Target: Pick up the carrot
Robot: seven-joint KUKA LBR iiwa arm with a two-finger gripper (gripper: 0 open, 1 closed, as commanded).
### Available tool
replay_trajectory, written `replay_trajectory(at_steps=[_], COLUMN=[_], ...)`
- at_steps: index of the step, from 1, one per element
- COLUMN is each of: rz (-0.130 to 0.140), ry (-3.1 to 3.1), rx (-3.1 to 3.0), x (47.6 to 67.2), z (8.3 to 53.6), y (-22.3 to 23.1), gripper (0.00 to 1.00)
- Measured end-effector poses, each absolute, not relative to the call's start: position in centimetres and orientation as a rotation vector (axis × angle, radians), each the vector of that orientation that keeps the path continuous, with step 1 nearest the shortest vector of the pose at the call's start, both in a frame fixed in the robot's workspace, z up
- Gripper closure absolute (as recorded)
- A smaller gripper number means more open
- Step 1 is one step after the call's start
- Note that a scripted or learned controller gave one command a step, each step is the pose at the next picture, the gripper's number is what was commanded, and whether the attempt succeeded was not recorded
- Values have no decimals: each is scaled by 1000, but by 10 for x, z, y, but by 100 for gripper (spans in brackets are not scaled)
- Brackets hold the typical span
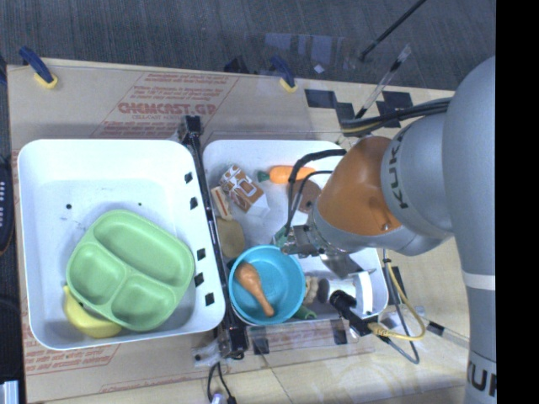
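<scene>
The carrot [291,173], orange with a small green top, lies at the far edge of the right bin [253,151], just left of the arm's orange band [358,194]. The arm hangs over most of that bin. My gripper [300,241] sits under the wrist, between the carrot and the blue bowl [282,303], and is mostly hidden by the arm. The carrot lies apart from it, toward the back of the bin.
The blue bowl holds a toy drumstick [253,286]. Brown and white toy blocks [238,188] lie left of the carrot. In the left bin [50,167], a green divided plate [130,268] rests on a yellow object [87,321]. Cables trail at the front right.
</scene>
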State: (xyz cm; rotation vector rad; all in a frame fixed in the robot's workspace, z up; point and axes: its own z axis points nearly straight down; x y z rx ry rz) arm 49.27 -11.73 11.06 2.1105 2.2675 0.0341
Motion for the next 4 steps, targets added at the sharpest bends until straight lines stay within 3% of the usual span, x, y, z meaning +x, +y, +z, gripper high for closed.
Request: replay_trajectory(at_steps=[1, 2, 3, 4], rz=[29, 37, 39, 1], ry=[2294, 2664, 2644, 2664], rx=[2074, 1498, 1497, 1662], x=[491, 501, 505, 495], z=[101, 107, 110, 194], y=[-107, -110, -113, -48], gripper=[100, 100, 0, 0])
